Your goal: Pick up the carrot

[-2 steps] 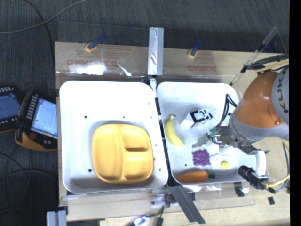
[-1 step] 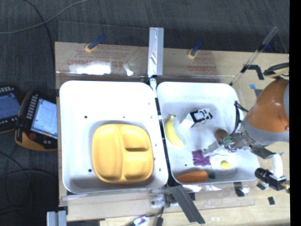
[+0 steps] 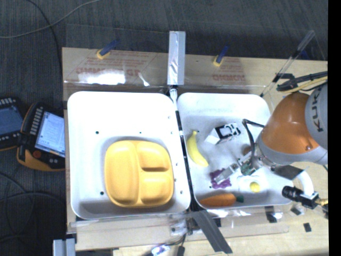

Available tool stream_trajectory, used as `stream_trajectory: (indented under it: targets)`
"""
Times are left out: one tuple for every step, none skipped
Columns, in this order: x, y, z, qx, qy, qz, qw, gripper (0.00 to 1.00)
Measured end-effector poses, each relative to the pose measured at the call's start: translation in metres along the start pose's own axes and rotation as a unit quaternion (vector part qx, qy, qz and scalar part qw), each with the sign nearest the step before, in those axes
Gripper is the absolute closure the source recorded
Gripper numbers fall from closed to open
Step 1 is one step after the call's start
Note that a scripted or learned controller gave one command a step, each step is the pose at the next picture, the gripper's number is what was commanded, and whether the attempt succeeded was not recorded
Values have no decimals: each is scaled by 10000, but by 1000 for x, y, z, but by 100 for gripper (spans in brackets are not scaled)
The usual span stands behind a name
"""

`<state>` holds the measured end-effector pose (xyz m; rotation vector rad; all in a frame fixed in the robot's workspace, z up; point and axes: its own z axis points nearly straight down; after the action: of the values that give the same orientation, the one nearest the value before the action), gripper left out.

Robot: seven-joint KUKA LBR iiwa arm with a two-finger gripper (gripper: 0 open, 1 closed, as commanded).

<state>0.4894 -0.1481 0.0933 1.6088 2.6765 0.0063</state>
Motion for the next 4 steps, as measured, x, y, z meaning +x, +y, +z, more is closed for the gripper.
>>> stream_trajectory:
  targets:
    - [-64,-39,-61,62,69,-711,9974,0]
    - [-47,-28,-88,43,79,-947,9955,0]
    - [-33,-20,3,26,25,-1657,9862,0]
    - [-15,-13,-34,68,75,166,9998,0]
